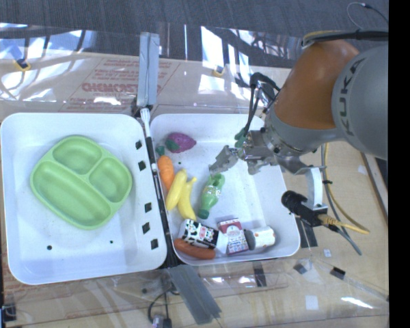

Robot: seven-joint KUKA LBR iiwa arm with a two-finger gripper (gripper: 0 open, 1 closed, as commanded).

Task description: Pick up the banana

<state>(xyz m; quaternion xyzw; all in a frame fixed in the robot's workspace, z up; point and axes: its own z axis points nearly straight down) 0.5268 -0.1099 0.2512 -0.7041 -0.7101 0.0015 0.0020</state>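
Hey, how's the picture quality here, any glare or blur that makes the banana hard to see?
Camera view: bright glare streaks on the clear panels behind the bins; the banana in the right bin is evenly lit and sharp enough; the gripper looks slightly soft.

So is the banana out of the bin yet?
No. The banana lies in the right bin, beside the carrot.

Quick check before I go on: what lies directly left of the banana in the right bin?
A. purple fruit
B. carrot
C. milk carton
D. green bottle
B: the carrot lies against the bin's left wall, just left of the banana.
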